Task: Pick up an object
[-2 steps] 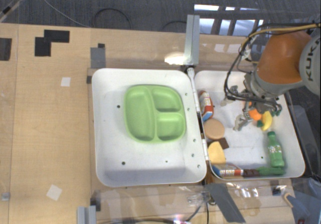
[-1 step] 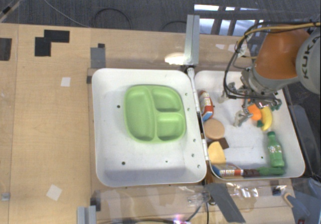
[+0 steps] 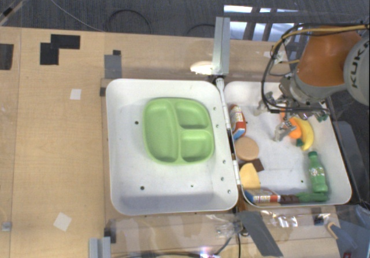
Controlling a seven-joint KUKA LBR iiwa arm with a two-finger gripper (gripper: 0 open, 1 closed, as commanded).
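The arm (image 3: 324,63) (grey, orange-banded) reaches in from the right, end effector (image 3: 287,128) pointing down.
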